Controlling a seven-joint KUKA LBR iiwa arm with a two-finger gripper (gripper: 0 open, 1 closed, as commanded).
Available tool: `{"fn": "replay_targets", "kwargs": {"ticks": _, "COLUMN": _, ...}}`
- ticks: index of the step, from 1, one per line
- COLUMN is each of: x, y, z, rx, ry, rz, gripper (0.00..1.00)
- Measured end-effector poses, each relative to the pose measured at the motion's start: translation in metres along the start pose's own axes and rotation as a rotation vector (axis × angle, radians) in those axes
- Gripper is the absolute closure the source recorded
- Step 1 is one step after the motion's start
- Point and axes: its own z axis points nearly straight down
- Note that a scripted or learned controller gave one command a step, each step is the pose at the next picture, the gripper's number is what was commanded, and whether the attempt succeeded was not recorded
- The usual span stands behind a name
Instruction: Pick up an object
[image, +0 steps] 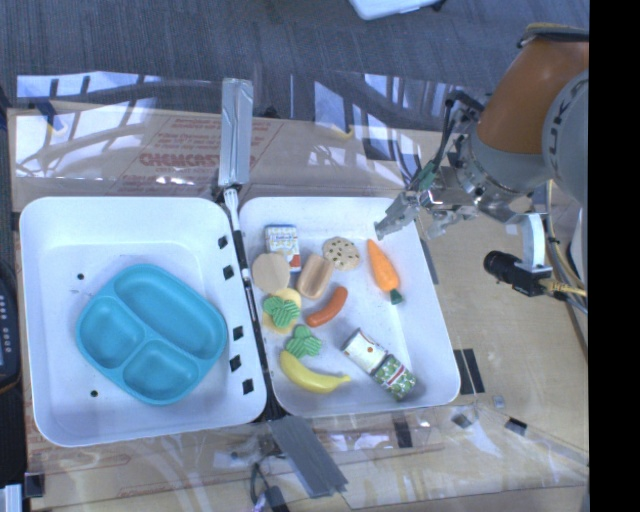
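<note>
The jaws (398, 222) hang at the right bin's (443, 340) upper right corner, above its rim; whether they are apart or together I cannot tell, and nothing shows between them. Just below and left of them lies the carrot (382, 266), the nearest thing to take: orange, tapered, green stub at its lower end, lying free with bare floor on both sides. It looks like hard moulded plastic, so probably light, stiff and somewhat slick; a grip across its thick upper half should hold best, since the taper could slip out.

Further left come a flat speckled cookie (341, 252), a bun (314, 274) and a red sausage (326, 306), close together. Beyond are a small box (282, 240), a tan round (270, 271) and leafy green pieces (283, 311), packed against the left wall. Toward the front lie a curved yellow banana (312, 375) and a labelled bottle (379, 364) on its side.

The left bin (40, 290) holds a blue divided plate (150, 332), smooth and shallow. Both bins sit on the table (520, 340).
</note>
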Motion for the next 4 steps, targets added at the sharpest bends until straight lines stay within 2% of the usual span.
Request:
{"fn": "replay_targets", "kwargs": {"ticks": 1, "x": -0.017, "y": -0.003, "z": 0.152, "rx": 0.007, "ry": 0.002, "rz": 0.116, "gripper": 0.0}}
{"fn": "replay_targets", "kwargs": {"ticks": 2, "x": -0.005, "y": 0.003, "z": 0.183, "rx": -0.004, "ry": 0.0, "rz": 0.076, "gripper": 0.0}}
{"fn": "replay_targets", "kwargs": {"ticks": 3, "x": -0.005, "y": 0.003, "z": 0.183, "rx": -0.004, "ry": 0.0, "rz": 0.076, "gripper": 0.0}}
{"fn": "replay_targets", "kwargs": {"ticks": 4, "x": -0.005, "y": 0.002, "z": 0.175, "rx": 0.0, "ry": 0.001, "rz": 0.072, "gripper": 1.0}}
